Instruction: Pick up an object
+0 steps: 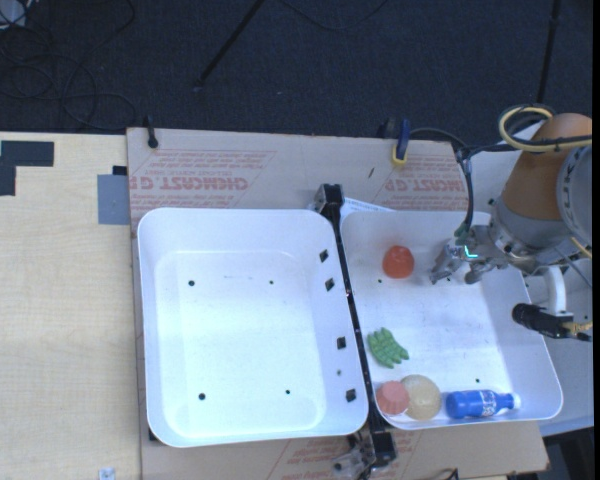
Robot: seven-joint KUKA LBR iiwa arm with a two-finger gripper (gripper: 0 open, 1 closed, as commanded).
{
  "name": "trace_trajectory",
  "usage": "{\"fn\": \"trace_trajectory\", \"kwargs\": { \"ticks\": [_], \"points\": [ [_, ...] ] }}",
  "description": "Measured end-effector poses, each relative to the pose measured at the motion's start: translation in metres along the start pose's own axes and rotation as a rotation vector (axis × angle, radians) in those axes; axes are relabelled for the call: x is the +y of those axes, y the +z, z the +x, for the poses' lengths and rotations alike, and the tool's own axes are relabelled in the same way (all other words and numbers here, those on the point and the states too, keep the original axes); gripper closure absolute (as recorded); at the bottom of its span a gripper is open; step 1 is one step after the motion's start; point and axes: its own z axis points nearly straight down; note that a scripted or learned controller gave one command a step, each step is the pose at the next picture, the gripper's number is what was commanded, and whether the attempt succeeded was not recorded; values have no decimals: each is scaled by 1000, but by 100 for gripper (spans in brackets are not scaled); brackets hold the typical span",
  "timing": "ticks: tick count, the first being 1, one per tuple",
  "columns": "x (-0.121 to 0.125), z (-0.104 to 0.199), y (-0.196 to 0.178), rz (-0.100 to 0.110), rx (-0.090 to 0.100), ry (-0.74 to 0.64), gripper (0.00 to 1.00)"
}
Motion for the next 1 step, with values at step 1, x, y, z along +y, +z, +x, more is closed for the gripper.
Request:
{"fn": "trace_trajectory", "kwargs": {
  "ticks": [1],
  "points": [
    [-22,-12,17,2,1,4,0]
  ]
}}
